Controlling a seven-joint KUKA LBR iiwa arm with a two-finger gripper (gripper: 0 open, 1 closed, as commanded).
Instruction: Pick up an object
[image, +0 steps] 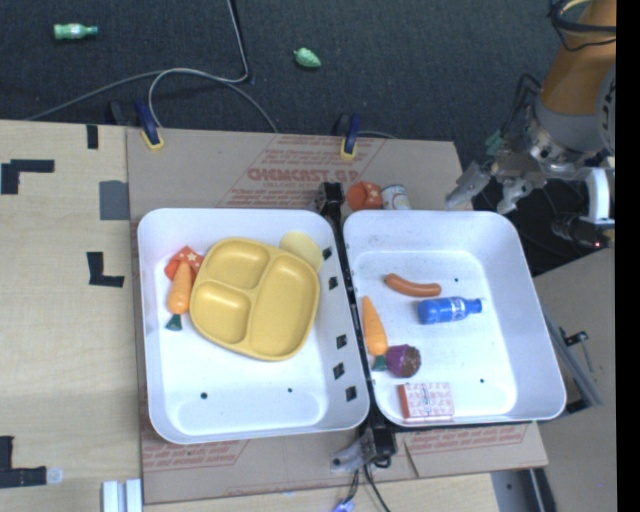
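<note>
My gripper (488, 192) hangs above the far right corner of the right bin (520, 250), open, with nothing between its fingers. Inside that bin lie a sausage (412, 286), a blue bottle (449, 310), a carrot (373, 326), a dark purple vegetable (403, 360) and a red and white packet (427, 400). The left bin (160, 330) holds a yellow divided plate (254, 297), a pale yellow item (300, 247) behind it, a second carrot (180, 290) and a red piece (184, 260).
An orange item (363, 195) and a small can (395, 198) sit behind the bins on the cardboard. Two clamps (150, 128) (348, 135) hold the cardboard's far edge. A white cable (190, 75) and green scraps (307, 58) lie on the dark floor.
</note>
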